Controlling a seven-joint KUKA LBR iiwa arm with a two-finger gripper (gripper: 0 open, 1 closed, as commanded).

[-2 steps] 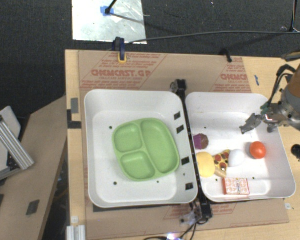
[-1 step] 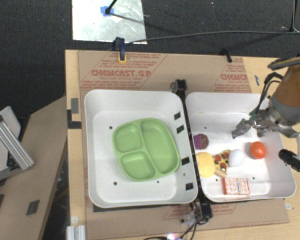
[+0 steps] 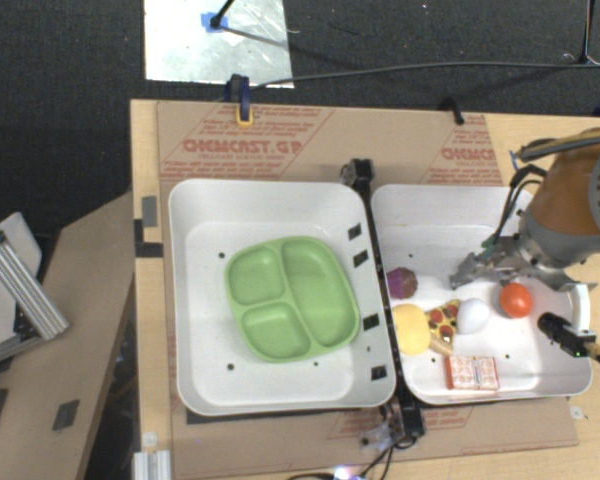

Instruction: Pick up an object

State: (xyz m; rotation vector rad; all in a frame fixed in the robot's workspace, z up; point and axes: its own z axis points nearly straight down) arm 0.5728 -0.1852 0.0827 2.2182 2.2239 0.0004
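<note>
Lying in the right bin [image 3: 435, 206], towards its near half: an orange-red ball [image 3: 516, 300], round and smooth, just beside a white egg-shaped object [image 3: 473, 315] on its left. Further left, a small item with red and yellow pattern [image 3: 443, 318], touching a yellow rounded fruit [image 3: 411, 329] near the bin's left wall. Above the fruit, a small purple object [image 3: 401, 283], apart from the others. Near the front rim, a flat red and white box [image 3: 471, 373], lying alone.

Both bins white and shallow, side by side on a brown cardboard sheet [image 3: 310, 136] with red print, over a pale bench. In the left bin [image 3: 205, 218], a green plate [image 3: 292, 298] with three compartments, turned at a slant. Behind the bench, dark cloth with a shiny silver sheet [image 3: 215, 28] on it; a blue clamp [image 3: 240, 92] at the cardboard's far edge. At the far left, a metal profile [image 3: 20, 283].

Above the right bin, the gripper [image 3: 467, 273], reaching in from the grey and orange arm [image 3: 570, 203], near the ball and the egg-shaped object. Impossible to tell whether released or clenched; nothing seen grasped.
</note>
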